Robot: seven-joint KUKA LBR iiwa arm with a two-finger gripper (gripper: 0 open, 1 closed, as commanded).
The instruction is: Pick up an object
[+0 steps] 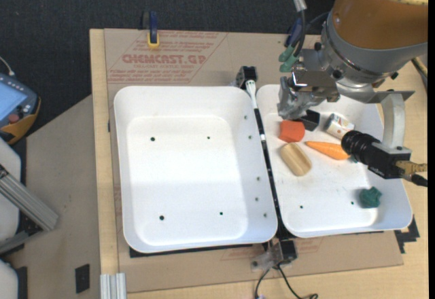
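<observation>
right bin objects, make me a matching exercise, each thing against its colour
Things:
1. block
2. cylinder
3. carrot-shaped piece
4. small lump

Colours:
A. teal green
B. pale tan
C. red-orange
D. orange

Pairs: 1-C, 2-B, 3-D, 4-A. All four lie in the right bin.

We see our arm [380, 12] reaching in from the upper right, its broad orange band sitting above the grey wrist [360, 66]. Below the wrist, the gripper [293, 109] points down and slightly leftward. A black cylindrical part [370, 151] juts out lower right of the gripper, apart from it.
</observation>
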